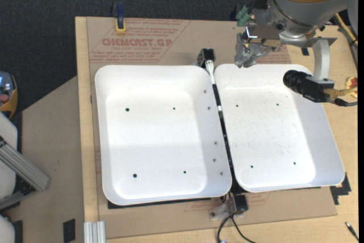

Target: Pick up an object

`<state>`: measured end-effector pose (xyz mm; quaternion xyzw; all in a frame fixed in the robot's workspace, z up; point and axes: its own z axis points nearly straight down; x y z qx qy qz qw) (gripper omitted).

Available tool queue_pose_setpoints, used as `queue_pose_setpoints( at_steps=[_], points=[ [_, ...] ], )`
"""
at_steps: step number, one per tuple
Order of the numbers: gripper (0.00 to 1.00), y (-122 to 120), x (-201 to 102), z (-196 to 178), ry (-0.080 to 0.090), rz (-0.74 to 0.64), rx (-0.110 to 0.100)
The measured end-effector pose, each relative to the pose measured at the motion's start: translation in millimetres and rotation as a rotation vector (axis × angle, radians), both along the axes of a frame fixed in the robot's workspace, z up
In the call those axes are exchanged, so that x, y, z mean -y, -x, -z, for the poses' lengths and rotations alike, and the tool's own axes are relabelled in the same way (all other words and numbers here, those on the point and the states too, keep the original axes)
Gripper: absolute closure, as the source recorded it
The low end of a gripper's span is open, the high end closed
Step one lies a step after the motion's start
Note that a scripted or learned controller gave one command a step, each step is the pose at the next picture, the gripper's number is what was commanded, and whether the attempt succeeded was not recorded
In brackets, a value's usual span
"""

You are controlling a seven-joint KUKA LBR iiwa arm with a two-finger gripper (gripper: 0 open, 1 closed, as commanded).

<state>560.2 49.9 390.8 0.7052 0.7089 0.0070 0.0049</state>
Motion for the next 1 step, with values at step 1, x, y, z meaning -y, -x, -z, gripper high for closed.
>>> queue_pose_setpoints(
  at_steps=[1],
  points=[
    [1.0, 34.6, 59.3, -22.4, 0.005, 0.01, -0.01]
  ],
)
